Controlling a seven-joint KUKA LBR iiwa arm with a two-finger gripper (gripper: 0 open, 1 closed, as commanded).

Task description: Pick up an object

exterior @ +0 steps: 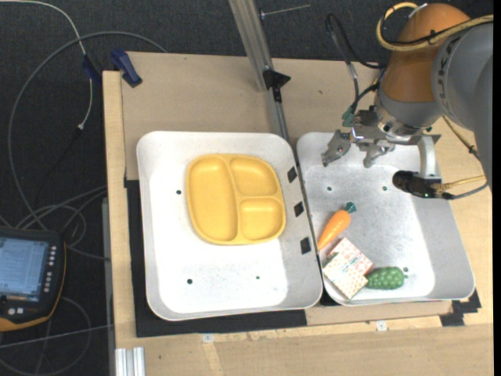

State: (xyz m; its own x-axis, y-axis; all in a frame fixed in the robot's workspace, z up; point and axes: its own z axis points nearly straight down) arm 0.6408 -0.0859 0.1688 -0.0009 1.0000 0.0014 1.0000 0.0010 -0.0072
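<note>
In the right bin (407, 233) lie an orange carrot (335, 227) near the left wall, a small patterned box (347, 267) at the front, and a green bumpy toy (385, 278) beside the box. My gripper (354, 152) hangs over the bin's back left corner, well behind the carrot. Its two fingers (335, 150) stand spread apart with nothing between them.
The left bin (164, 233) holds a yellow divided plate (235, 198). A metal pole (258, 49) rises behind the gap between the bins. Black clips (298, 208) sit along the divide. Cables and a tablet (27, 276) lie off the bench at the left.
</note>
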